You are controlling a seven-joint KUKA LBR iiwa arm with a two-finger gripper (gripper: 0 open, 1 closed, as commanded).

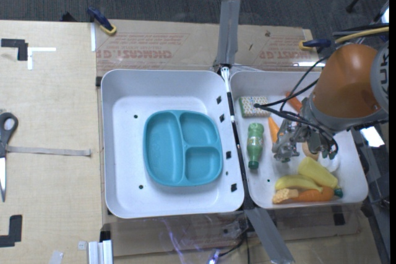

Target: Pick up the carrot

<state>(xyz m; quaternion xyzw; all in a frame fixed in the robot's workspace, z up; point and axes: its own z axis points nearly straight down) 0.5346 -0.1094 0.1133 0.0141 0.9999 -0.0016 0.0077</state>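
The carrot (pixel 311 196), orange with a green stub at its right end, lies along the front wall of the right bin (pixel 352 151). A yellow banana (pixel 296 182) rests just behind it and touches it. My gripper (pixel 285 146) hangs over the middle of the right bin, behind and to the left of the carrot and apart from it. Nothing is visibly held. The arm's orange band (pixel 346 86) covers the back right of that bin.
A green bottle (pixel 254 144) lies left of the gripper, with a small orange piece (pixel 273 130) beside it. A speckled block (pixel 253 106) sits at the back and a yellow wedge (pixel 319 172) at the right. The left bin (pixel 117 133) holds a teal divided plate (pixel 184 148).
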